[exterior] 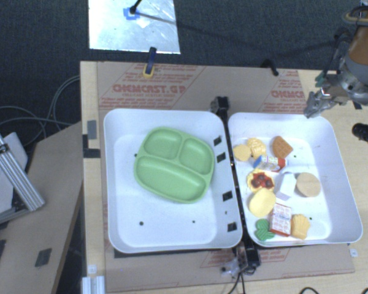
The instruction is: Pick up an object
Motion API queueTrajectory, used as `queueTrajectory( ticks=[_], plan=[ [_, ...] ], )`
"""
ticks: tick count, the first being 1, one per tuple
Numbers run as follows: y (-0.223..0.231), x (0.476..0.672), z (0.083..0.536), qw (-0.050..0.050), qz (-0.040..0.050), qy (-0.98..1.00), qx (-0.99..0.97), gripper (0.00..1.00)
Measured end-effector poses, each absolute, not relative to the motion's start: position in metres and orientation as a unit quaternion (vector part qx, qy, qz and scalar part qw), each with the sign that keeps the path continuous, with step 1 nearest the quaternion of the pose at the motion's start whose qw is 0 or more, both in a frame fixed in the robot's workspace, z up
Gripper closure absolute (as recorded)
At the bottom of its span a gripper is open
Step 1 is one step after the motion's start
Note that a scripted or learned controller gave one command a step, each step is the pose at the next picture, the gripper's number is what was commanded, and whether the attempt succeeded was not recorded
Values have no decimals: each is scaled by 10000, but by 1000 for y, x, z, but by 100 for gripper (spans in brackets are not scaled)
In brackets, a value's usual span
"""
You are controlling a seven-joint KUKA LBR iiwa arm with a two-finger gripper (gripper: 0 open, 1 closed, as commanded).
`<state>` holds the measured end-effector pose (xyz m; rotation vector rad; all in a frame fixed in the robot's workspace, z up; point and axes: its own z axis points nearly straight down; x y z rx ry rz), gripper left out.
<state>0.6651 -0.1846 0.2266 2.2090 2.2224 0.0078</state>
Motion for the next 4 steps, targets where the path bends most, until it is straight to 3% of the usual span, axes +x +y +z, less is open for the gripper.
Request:
queueTrajectory(
  ticks=[1,4],
  plan=[
    [-184,666,225,20,9,7094,7048,100],
    [-26,648,210,-4,8,7104,7038,100]
  ],
)
